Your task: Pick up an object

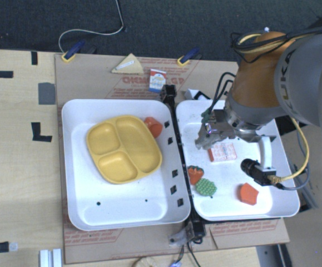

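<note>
My gripper [207,138] hangs low over the upper left part of the right bin [283,204]. Just right of and below it lies a flat white and pink packet [224,152], close to the gripper; whether they touch I cannot tell. Lower in this bin are a red strawberry-like toy [196,174], a green dotted piece [206,187] and an orange block [249,193]. In the left bin [77,204] a yellow divided plate [124,148] lies with a red-orange object [154,127] at its upper right edge.
The raised divider between the bins [176,149] runs just left of the gripper. Behind the bins on the cardboard stand a small red, white and blue carton [157,80] and a pale wedge [128,64]. The arm's bulk covers the right bin's upper right.
</note>
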